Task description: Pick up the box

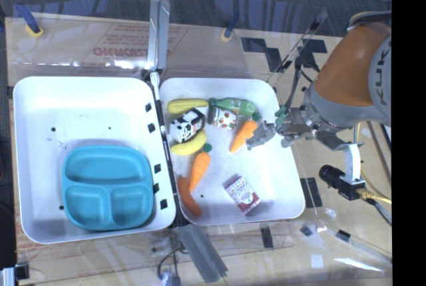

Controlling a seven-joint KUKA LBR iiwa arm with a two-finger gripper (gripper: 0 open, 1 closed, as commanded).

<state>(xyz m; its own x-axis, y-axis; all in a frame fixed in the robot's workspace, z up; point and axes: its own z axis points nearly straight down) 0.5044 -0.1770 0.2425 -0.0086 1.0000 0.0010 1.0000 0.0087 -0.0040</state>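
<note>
A small red and white box lies flat in the right bin, near its front right corner. My gripper hangs over the right part of that bin, behind the box and just right of an orange carrot. The fingers look slightly apart with nothing between them. A clear gap separates the gripper from the box.
The right bin also holds two bananas, a black and white cow toy, a green bottle, another small box and two more carrots. A blue divided tray sits in the left bin.
</note>
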